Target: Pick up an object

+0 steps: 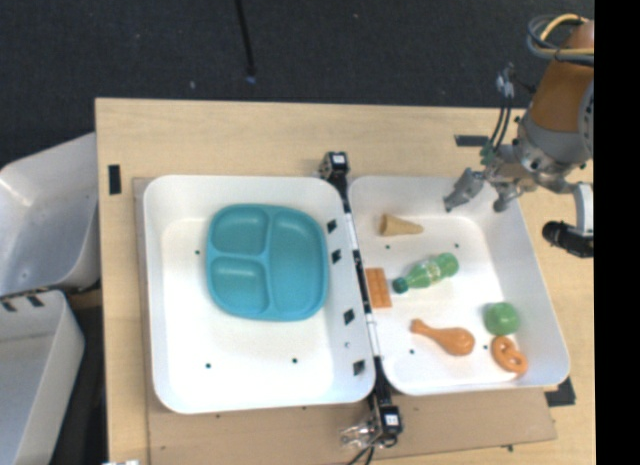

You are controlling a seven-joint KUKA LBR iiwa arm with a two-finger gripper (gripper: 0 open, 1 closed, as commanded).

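While hand (483,193) hangs spread, empty, green bottle (427,273) lies cap lower-left.

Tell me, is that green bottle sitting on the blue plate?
No. The green bottle lies in the right bin among other small items, while the blue plate sits alone in the left bin.

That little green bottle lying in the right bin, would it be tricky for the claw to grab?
Probably a bit. The green bottle lies on its side, and its rounded body would likely roll if nudged. It looks like smooth plastic, so it may slip between the fingers. It seems small and probably light, so lifting shouldn't strain the gripper.
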